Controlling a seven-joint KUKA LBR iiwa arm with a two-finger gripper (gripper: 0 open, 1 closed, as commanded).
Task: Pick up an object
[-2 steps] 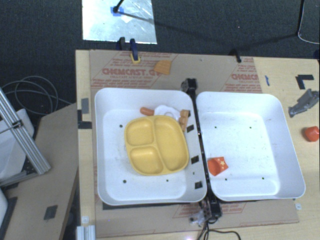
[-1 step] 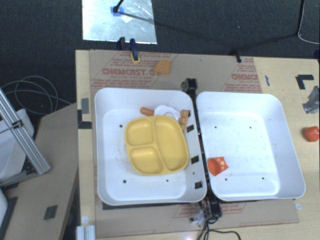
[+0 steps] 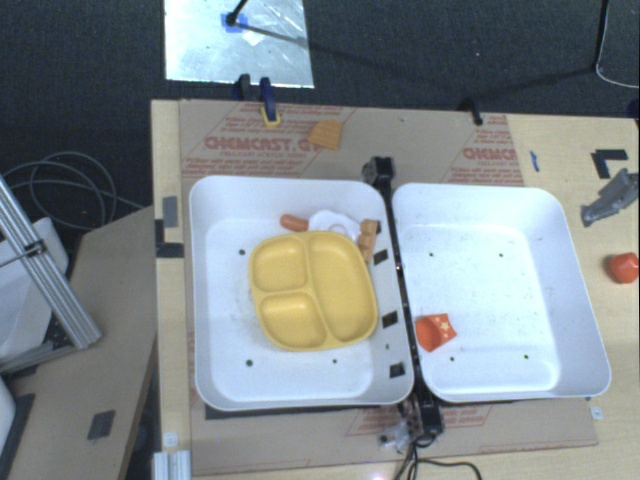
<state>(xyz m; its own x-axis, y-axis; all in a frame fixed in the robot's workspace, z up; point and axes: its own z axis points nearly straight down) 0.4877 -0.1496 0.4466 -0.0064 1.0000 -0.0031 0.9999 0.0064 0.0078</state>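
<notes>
While a yellow plate [image 3: 312,292] sits in the left bin [image 3: 215,268], an orange block [image 3: 434,331] lies in the right bin [image 3: 560,268]; the grey gripper [image 3: 608,200], perhaps, pokes in at right, its grasp unclear.

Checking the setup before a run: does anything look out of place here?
Mostly tidy, but a small orange-red piece lies on the bench outside the right bin, and a tan piece sits beyond the left bin.

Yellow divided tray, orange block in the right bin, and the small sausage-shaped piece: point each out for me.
yellow divided tray [image 3: 312,290], camera view, on the ridge where its compartments meet.
orange block [image 3: 434,331], camera view, on its top face.
sausage-shaped piece [image 3: 294,223], camera view, on its middle.
</notes>
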